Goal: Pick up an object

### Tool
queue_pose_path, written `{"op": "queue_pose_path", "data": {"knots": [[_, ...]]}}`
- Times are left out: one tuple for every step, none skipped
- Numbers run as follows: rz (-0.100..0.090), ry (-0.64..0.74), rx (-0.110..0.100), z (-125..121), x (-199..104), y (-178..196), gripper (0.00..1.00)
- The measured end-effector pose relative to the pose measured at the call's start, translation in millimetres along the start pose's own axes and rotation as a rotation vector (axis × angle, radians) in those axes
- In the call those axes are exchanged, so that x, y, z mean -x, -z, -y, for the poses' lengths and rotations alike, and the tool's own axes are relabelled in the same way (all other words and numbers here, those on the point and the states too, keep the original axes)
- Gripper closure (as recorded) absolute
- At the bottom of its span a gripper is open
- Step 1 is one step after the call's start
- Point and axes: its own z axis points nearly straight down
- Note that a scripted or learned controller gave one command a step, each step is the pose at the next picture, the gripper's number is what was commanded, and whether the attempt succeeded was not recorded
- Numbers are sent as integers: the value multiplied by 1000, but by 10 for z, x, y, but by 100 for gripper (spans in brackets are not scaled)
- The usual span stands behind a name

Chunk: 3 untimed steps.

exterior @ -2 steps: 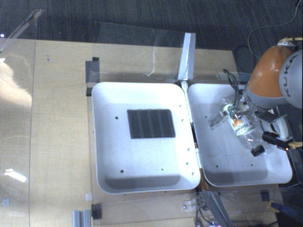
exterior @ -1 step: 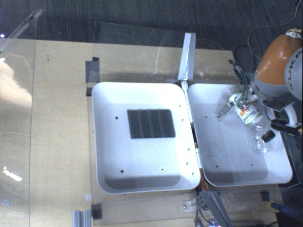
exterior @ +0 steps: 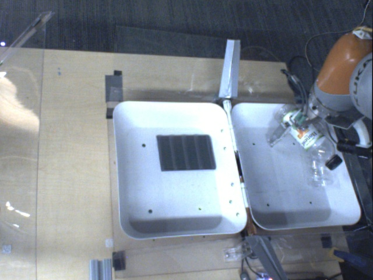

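The pale wooden bench point(exterior: 64, 174) bears two shallow white bins. The left bin point(exterior: 175, 214) holds a dark ribbed rectangular mat point(exterior: 186, 152) near its middle. The right bin point(exterior: 280, 203), touching it along their shared edge, holds a clear plastic bottle point(exterior: 309, 142) with a white and orange label in its far right part. The grey arm point(exterior: 347, 74), orange-banded, reaches over that bin's far right corner. The gripper point(exterior: 300, 118) sits at the bottle's upper end; its state I cannot tell. Dark carpet point(exterior: 175, 4) lies beyond the bench.
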Motion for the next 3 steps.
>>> {"op": "queue_pose_path", "data": {"knots": [[-2, -5, 1, -14, -10, -19, 0], [4, 33, 5, -47, 4, -69, 0], [0, 35, 3, -49, -18, 6, 100]]}}
